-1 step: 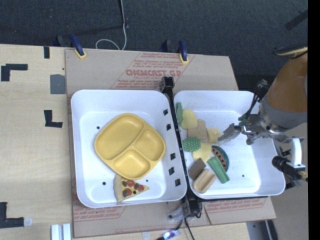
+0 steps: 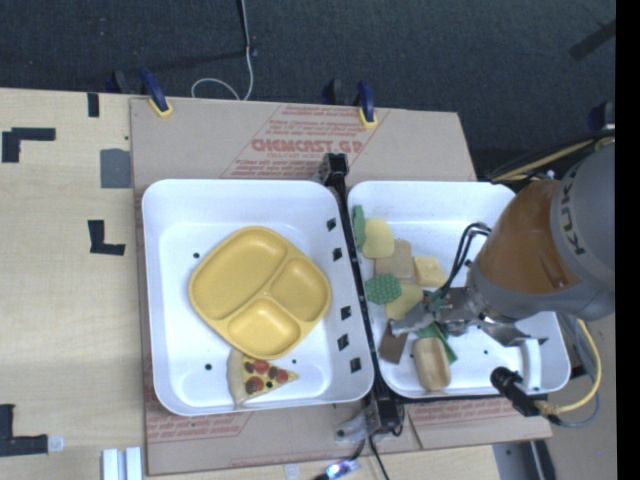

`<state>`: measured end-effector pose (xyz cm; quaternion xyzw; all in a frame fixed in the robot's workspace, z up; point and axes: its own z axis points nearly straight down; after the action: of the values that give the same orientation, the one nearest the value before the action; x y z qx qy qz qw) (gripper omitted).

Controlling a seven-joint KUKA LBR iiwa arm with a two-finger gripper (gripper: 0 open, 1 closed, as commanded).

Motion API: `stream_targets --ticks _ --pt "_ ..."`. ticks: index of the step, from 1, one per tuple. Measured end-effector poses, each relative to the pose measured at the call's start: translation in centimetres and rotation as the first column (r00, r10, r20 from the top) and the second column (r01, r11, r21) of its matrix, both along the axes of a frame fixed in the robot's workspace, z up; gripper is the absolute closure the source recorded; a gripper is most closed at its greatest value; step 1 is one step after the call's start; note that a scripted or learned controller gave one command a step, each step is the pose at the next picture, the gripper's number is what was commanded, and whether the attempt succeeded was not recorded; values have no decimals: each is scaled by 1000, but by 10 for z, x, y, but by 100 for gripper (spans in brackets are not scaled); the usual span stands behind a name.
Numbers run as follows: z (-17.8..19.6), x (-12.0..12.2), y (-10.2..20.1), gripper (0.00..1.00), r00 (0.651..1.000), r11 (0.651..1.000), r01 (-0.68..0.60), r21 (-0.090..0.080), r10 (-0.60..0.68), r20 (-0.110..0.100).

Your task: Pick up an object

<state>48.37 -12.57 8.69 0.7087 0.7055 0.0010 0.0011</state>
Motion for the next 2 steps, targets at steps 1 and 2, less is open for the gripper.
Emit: stream_targets --ticks 1,2 --pt "2 73 34 0 1000 1000 -11 0 11 7" --pt "8 68 32 100 1000 1000 -6 1 6 -2"
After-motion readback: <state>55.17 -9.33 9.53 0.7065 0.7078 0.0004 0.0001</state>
